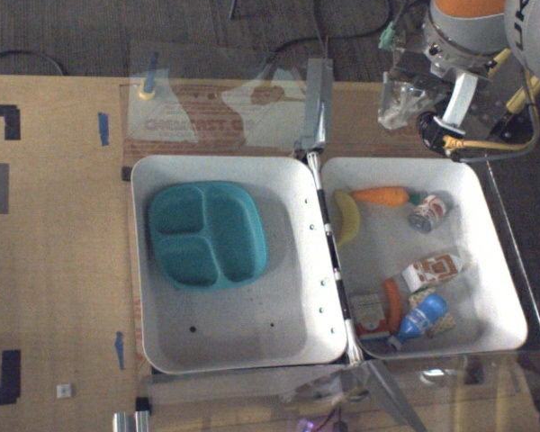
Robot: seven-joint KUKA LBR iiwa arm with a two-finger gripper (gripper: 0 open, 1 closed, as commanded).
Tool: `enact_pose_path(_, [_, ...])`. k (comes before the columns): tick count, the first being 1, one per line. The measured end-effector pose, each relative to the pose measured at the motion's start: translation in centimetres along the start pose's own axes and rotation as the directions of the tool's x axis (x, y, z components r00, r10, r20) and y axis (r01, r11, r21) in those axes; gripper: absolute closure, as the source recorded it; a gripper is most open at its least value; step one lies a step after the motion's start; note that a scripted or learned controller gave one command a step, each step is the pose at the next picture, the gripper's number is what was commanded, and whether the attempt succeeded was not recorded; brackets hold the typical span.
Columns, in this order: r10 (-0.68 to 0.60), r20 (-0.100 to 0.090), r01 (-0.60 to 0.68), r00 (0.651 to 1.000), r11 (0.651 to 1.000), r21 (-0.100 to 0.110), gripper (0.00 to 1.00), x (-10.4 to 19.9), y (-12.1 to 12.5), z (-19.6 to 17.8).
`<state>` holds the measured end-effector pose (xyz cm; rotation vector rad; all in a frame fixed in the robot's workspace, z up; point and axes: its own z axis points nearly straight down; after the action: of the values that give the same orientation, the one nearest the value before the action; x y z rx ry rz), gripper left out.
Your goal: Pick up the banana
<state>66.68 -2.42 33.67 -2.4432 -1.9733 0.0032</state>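
The yellow banana (pixel 346 216) lies along the left wall of the right bin (pixel 477 232), near its far corner. Its upper end nearly touches an orange carrot (pixel 381 195). My gripper (pixel 401 103) hangs above the bench beyond the right bin's far edge, up and to the right of the banana and well apart from it. Nothing shows in its grasp.
Also in the right bin are a small can (pixel 427 212), a white and orange carton (pixel 432 271), a blue bottle (pixel 423 318), an orange-red piece (pixel 392 301) and a small packet (pixel 367 311). A teal divided plate (pixel 207 233) sits in the left bin (pixel 252 327).
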Motion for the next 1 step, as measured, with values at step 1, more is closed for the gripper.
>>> enact_pose_path(1, [-0.001,0.000,0.001,1.000,1.000,0.000,1.00,2.83,-3.50,-0.37])
